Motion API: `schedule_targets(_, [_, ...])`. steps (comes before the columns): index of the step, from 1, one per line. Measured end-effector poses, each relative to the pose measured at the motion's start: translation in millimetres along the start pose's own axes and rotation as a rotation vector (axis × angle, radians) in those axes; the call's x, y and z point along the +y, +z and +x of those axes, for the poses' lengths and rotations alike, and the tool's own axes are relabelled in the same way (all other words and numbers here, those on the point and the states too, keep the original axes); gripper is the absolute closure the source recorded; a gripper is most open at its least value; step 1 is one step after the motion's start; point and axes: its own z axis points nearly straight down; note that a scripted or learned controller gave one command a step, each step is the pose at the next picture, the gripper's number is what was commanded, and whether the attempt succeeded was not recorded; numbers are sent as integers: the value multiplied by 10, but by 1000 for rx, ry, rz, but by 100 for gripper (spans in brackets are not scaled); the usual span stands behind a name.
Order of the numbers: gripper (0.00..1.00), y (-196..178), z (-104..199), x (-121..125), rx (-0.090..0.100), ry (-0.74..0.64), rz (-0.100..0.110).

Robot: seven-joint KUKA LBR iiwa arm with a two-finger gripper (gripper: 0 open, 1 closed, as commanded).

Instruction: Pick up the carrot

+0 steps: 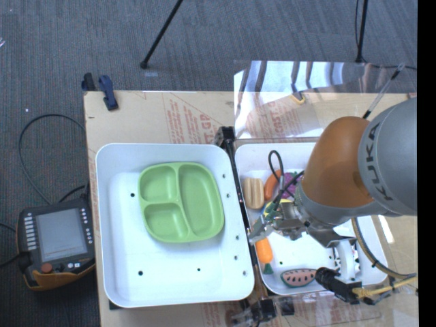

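The carrot (264, 251) lies in the right bin (308, 288) near its left wall, long axis running near-far; the arm (354, 169) covers the gripper (272, 218), finger state unclear

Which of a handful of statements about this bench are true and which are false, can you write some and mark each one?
1. The green divided plate lies in the left bin. True.
2. The carrot sits on the green plate. False: it lies in the right bin, near that bin's left wall.
3. A watermelon slice lies near the front edge of the right bin. True.
4. The arm reaches over the left bin. False: it hangs over the right bin.
5. A handheld control pendant lies on the floor left of the bench. True.
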Motion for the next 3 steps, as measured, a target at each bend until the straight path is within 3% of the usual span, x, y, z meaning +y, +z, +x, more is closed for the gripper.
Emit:
schedule_targets(1, [0, 796, -809, -20, -2, 120, 0])
schedule_targets(2, [0, -36, -242, 47, 2, 157, -9])
schedule_targets(3, [0, -3, -90, 4, -1, -98, -2])
